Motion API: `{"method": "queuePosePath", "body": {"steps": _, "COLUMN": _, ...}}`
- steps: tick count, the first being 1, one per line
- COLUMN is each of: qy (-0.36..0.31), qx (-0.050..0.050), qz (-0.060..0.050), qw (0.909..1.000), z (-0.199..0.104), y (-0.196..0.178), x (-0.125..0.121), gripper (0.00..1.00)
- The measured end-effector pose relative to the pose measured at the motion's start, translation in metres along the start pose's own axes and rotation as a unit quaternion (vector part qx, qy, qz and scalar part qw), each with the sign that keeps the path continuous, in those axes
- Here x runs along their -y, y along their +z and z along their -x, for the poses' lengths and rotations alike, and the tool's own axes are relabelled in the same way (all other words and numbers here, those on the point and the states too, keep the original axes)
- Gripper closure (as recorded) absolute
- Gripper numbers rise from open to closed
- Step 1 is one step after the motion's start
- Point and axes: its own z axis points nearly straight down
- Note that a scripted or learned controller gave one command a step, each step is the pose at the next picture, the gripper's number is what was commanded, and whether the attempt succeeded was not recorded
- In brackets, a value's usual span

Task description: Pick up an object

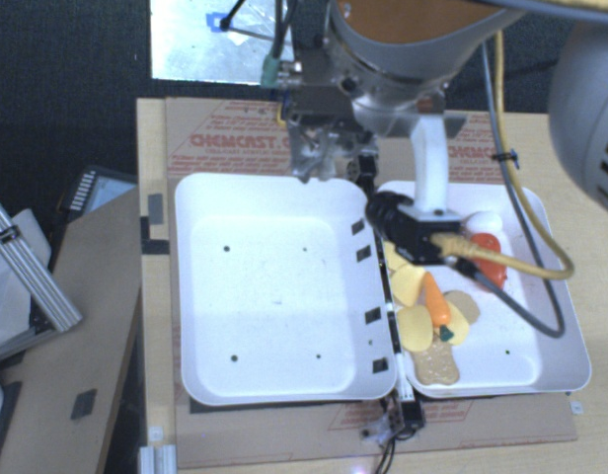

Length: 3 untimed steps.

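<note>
Choice of target matters most at this step, and I judge the approach has not yet reached the pile. Nearest the camera, close to the near wall of the right-hand bin (556,368), lies a flat tan piece (437,366). Just behind it sit yellow pieces (415,329), with an orange carrot-shaped toy (437,304) lying across them. Farther back is a red piece (489,255). All of them crowd the divider side of that bin, touching or overlapping.

The carrot toy looks the best pick, since it rides on top and is narrow. A good grasp would close across its short width and come straight down, staying off the bin wall and the yellow pieces below.

Farthest back, the claw (324,161) hangs over the far rim of the left-hand bin (210,363), near the corner by the divider. I cannot tell how far open it is, or whether it has hold of anything. The carrot toy lies well apart from it, nearer the camera and towards the view's right.
</note>
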Motion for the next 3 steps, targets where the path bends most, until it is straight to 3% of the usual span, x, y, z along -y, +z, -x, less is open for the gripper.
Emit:
{"method": "queuePosePath", "body": {"steps": 1, "qy": 0.004, "qx": 0.0, "qz": 0.004, "qw": 1.0, "z": 0.014, "y": 0.0, "x": -0.09, "gripper": 1.0}}
{"method": "queuePosePath", "body": {"steps": 2, "qy": 0.003, "qx": 0.0, "qz": 0.003, "qw": 1.0, "z": 0.023, "y": 0.0, "x": -0.152, "gripper": 1.0}}
{"method": "queuePosePath", "body": {"steps": 3, "qy": 0.004, "qx": 0.0, "qz": 0.003, "qw": 1.0, "z": 0.072, "y": -0.001, "x": -0.185, "gripper": 1.0}}
